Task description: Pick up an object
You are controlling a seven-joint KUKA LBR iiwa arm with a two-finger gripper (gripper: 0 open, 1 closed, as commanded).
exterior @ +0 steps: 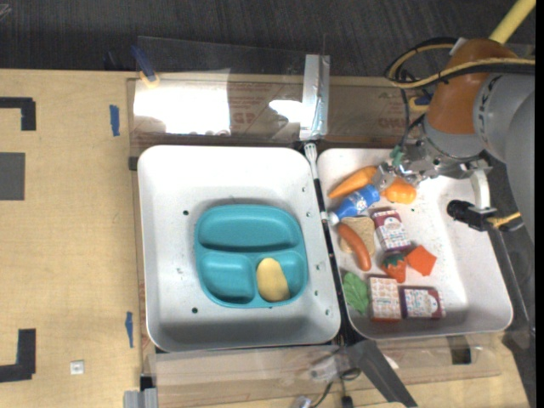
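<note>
Where carrot (353,181) ends, claw (396,173) beside it.

Grey arm (orange-banded) from right — tool (399,170) low, angled leftward

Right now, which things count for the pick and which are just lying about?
For the pick:
pincer
small orange piece under it
carrot
sausage
small cartons

Just lying about:
teal divided tray in the left bin
yellow potato-like piece

Small toy foods (384,245) heaped in right bin (476,304)
</note>
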